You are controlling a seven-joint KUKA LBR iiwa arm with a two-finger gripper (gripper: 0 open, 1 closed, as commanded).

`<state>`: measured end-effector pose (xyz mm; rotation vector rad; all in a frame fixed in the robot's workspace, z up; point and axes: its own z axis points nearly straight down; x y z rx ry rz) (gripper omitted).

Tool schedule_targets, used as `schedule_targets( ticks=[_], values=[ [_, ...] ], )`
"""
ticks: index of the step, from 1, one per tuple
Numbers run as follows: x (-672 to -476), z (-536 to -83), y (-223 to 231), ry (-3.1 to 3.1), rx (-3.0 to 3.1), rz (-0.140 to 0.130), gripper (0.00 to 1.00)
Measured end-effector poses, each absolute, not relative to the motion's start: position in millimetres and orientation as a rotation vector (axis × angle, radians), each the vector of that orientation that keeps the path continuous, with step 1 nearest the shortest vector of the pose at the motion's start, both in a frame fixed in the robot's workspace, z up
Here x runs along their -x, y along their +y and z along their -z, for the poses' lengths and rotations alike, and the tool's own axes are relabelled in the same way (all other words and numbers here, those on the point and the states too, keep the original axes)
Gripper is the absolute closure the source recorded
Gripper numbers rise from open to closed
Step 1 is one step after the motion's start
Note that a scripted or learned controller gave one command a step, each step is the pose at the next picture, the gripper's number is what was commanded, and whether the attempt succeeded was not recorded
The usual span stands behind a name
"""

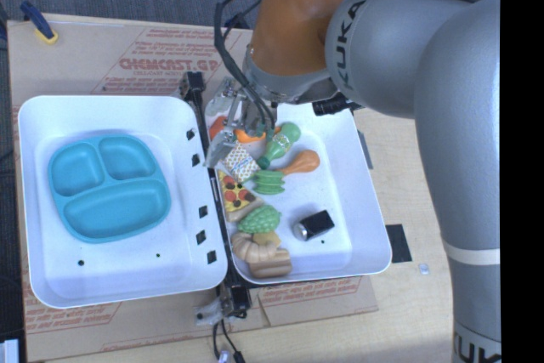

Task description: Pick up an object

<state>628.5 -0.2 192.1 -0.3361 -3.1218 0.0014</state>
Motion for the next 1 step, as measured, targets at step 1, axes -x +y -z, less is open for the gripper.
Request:
schedule_targets(
  ticks=[1],
  values=[
    [-624.9, -191.9, 10.8, -3.131, -0.211, -0.001, 0.0]
  ],
)
